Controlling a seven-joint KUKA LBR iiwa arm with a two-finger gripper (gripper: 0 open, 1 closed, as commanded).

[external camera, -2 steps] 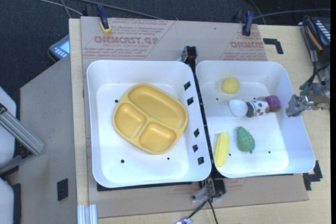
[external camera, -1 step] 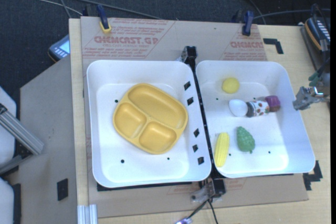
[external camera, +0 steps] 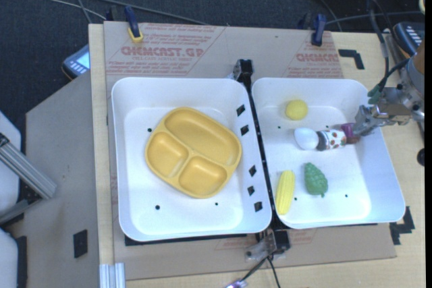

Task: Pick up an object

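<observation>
Holding one yellow tray [external camera: 194, 152], four toys [external camera: 314, 179]

Arm's end [external camera: 398, 104]: grey metal w/ boxy silver bracket, dark cable looping above, small gripper [external camera: 364, 119] in pale grey.

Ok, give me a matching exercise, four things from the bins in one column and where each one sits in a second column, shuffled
Things:
1. yellow divided plate
2. yellow ball
3. corn cob
4. green bumpy fruit

Places:
A. right bin, near front edge, beside the divider
B. left bin, middle
C. right bin, toward the back
D. right bin, just right of the corn cob

Pairs: 1-B, 2-C, 3-A, 4-D
</observation>
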